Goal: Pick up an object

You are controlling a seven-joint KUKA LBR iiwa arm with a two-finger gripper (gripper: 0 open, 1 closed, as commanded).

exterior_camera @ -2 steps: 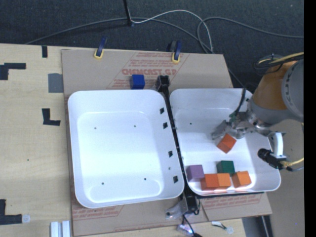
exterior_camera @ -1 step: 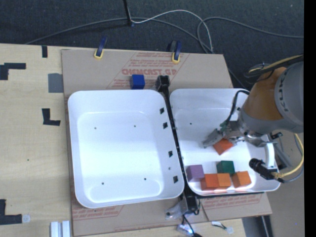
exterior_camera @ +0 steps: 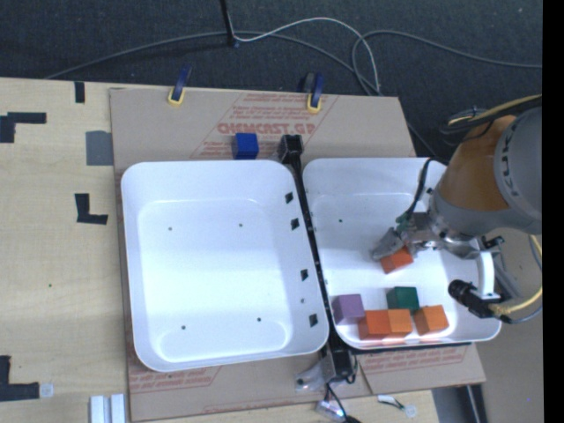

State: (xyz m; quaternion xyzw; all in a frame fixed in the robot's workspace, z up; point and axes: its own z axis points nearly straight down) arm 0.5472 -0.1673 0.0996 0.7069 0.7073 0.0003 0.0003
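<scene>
Grey arm with orange band (exterior_camera: 480,179): reaches over the right shallow white plastic bin (exterior_camera: 352,183), jaws (exterior_camera: 397,247) closed on a small orange block (exterior_camera: 398,259) near bin centre. Judgement: lift straight, slowly, clear of the purple, green and orange blocks (exterior_camera: 392,314) along the near edge.

The arm (exterior_camera: 493,174) is cut off at the right of the frame. The gripper (exterior_camera: 394,247) partly covers an orange block (exterior_camera: 398,259) at centre right; whether its fingers grasp the block cannot be told. The printed lettering on the cardboard sheet (exterior_camera: 264,122), upper centre, is too blurred to read in full.
</scene>
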